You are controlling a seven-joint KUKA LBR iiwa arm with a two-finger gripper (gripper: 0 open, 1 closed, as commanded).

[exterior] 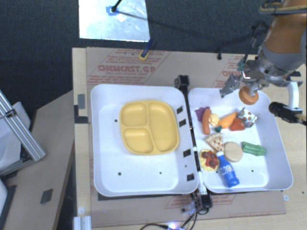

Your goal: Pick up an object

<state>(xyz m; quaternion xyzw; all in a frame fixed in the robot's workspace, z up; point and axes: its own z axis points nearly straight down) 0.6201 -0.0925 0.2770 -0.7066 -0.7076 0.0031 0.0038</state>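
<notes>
Small round orange toy food piece [248, 96] sits at the gripper [245, 91], above the right white bin's [278, 143] far edge; held or not, cannot tell. Below in that bin: blue bottle [229, 173], green pickle [253, 149], pizza slice [215, 141], tan round bun [233, 152]. Left bin [103, 176] holds a yellow divided plate [147, 127].
</notes>
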